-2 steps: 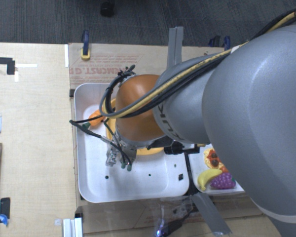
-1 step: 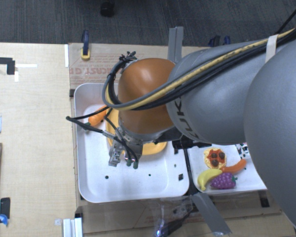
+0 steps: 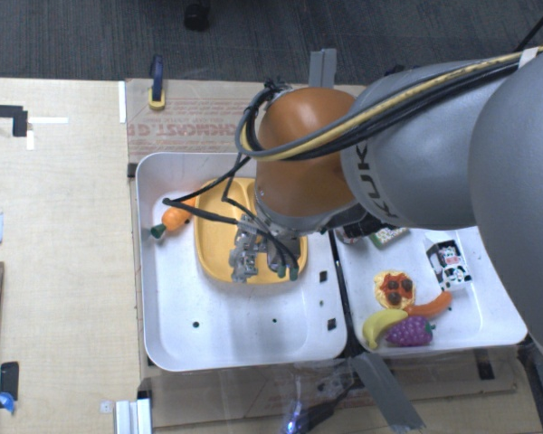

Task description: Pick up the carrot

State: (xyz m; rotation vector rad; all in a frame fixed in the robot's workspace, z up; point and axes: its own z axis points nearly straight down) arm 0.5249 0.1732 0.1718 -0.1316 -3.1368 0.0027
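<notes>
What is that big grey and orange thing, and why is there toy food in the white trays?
That is a robot arm, seen by a camera looking down from above. At its end is a gripper for picking things up. It hangs over a yellow plate in the left tray. The robot's job is to pick up the carrot, the small orange one lying by the plate's left edge. The gripper is not on it yet. The right tray holds a banana, purple grapes, a little pizza and some other toys.
</notes>
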